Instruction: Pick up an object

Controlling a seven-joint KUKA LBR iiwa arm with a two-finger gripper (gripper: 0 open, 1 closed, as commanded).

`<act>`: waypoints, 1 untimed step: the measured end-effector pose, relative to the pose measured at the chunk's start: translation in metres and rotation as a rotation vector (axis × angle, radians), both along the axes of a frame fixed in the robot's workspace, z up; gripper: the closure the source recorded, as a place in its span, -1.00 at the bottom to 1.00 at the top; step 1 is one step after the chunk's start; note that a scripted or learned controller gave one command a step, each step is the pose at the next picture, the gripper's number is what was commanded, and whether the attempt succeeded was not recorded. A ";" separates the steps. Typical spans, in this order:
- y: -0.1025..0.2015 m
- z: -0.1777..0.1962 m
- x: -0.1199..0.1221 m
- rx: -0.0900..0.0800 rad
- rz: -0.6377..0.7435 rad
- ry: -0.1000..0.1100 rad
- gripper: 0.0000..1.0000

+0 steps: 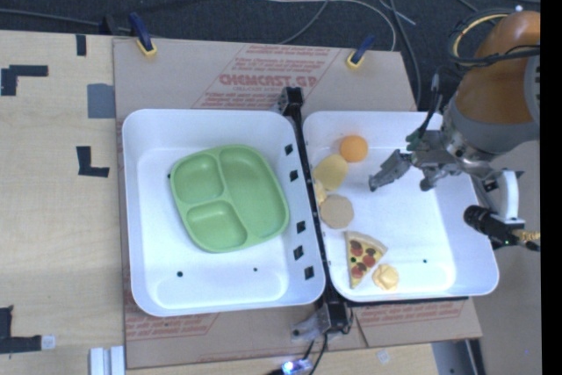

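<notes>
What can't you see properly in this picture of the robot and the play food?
- Gripper: blurry in the camera view, so its grip can't be judged.
- Small yellow piece beside the pizza slice: too small to identify.
- Arm: cut off by the right edge.
- Right bin: its far right corner is hidden under the arm.

So your arm's coming in from the right side, orange band sitting up top near the edge and the grey wrist angling down and to the left. The tool (406, 172) is hanging low with its two dark fingers (385, 174) spread apart, and you're not gripping anything between them.
</notes>
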State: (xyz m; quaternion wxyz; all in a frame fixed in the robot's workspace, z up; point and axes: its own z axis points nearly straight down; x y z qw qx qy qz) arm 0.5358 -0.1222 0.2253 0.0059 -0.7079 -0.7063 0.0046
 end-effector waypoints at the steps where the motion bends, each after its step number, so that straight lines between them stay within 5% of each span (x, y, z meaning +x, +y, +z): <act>1: 0.000 0.007 0.003 -0.001 0.004 -0.013 -1.00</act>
